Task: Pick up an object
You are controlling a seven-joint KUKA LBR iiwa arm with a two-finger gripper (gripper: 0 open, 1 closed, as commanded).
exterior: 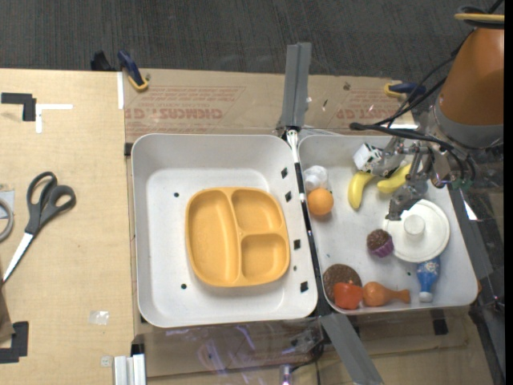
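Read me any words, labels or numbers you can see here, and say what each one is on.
Cardboard sheet behind the bins: red printed lettering, upside down and too blurred to read with confidence.
Small blue and white tube in the right bin: any label is too small to read.
Nothing else readable: the yellow divided plate and the scissors carry no visible text.

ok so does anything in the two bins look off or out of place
Nothing looks spilled or damaged. The load is lopsided, though: the left bin holds just the yellow divided plate, while the right bin is crowded with small items. There, one banana lies apart from another banana, which is up at the gripper.
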